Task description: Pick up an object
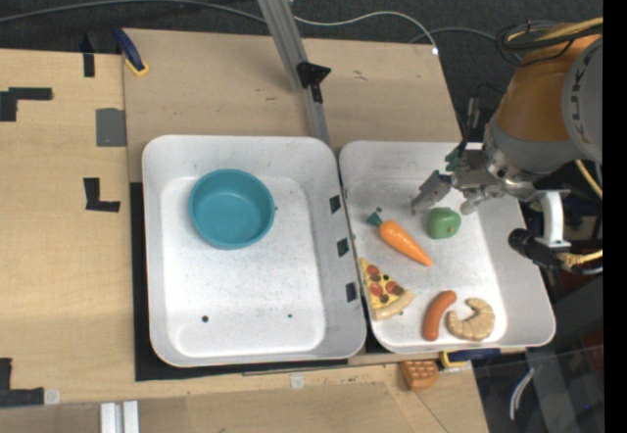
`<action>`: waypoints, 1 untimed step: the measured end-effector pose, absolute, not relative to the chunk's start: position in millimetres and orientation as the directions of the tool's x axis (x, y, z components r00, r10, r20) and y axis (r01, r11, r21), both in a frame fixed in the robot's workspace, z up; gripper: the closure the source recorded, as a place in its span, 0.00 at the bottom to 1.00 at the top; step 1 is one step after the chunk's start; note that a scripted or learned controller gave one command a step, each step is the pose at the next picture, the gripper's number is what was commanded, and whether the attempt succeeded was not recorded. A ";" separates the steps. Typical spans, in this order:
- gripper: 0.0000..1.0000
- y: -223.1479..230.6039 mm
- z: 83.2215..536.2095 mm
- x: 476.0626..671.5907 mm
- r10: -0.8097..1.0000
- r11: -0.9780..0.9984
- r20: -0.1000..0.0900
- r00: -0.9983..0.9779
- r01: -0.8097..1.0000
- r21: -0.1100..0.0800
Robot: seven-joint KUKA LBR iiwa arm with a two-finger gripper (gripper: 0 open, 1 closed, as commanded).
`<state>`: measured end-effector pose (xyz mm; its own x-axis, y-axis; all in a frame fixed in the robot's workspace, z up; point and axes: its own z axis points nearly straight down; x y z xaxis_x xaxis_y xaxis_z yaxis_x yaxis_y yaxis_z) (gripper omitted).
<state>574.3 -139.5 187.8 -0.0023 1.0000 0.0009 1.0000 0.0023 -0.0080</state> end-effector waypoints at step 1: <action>0.00 -147.5 138.9 570.6 1.000 0.000 0.000 0.000 1.000 -0.007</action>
